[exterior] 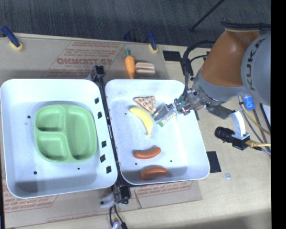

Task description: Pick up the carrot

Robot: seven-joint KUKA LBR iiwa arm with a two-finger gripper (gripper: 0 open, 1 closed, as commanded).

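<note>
Orange carrot (129, 66) lies outside the bins; whether the gripper (164, 115) is clenched, I cannot tell.

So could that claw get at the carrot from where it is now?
Probably yes. The carrot lies outside the right bin, on the bench beyond its far rim, beside a small sandwich. The claw hovers inside that bin, with nothing standing between.

My end effector (163, 114) hangs over the right bin (193, 147), beside the banana (143, 119) and waffle (145, 102); 2 sausages (147, 152) lie nearer. The carrot (129, 65) lies behind that bin on the counter (238, 185). A tray (65, 132) sits in the left bin (14, 128).
</note>
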